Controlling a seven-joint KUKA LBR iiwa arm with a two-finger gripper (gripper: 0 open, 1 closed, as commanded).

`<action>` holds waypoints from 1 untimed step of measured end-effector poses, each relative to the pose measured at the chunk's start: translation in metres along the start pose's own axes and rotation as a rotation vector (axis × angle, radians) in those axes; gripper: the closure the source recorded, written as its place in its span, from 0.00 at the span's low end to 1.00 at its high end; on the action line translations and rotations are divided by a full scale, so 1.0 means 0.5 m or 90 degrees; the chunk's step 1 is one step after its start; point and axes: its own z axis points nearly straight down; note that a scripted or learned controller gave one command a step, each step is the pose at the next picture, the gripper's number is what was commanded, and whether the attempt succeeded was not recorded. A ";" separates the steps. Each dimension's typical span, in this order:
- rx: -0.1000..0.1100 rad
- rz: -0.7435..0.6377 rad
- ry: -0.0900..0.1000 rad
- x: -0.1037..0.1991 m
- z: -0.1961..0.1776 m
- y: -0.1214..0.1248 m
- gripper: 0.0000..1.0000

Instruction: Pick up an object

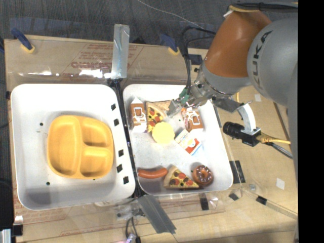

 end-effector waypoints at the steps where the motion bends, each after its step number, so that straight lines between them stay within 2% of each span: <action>1: 0.003 0.108 0.001 0.004 0.038 -0.113 1.00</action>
